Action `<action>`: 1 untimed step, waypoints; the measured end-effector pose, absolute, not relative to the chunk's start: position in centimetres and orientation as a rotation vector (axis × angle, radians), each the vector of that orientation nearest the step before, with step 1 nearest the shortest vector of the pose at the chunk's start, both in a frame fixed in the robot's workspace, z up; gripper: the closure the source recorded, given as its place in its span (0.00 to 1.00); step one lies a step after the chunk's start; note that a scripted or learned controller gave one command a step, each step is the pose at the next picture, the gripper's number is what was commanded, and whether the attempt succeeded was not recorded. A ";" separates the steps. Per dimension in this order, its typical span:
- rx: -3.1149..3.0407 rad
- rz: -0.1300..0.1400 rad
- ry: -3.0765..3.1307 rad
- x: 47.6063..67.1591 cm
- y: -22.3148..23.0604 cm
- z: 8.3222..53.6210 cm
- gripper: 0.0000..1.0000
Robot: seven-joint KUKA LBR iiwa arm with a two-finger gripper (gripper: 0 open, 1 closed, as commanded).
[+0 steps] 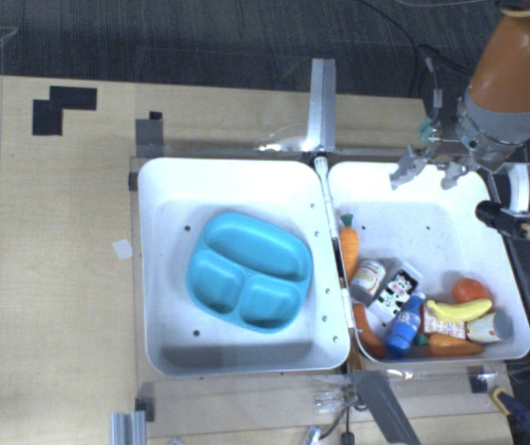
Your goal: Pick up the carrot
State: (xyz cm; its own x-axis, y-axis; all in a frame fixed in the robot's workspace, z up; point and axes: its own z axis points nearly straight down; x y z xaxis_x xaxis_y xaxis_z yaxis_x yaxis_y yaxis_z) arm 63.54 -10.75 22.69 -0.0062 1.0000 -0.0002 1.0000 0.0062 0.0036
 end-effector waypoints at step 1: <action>2.204 0.010 2.229 63.7 -10.6 23.9 1.00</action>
State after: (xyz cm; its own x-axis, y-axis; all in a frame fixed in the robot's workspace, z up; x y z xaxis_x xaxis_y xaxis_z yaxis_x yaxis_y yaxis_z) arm 63.72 -10.58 23.87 -0.0116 0.9999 -0.0004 0.9999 0.0116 0.0091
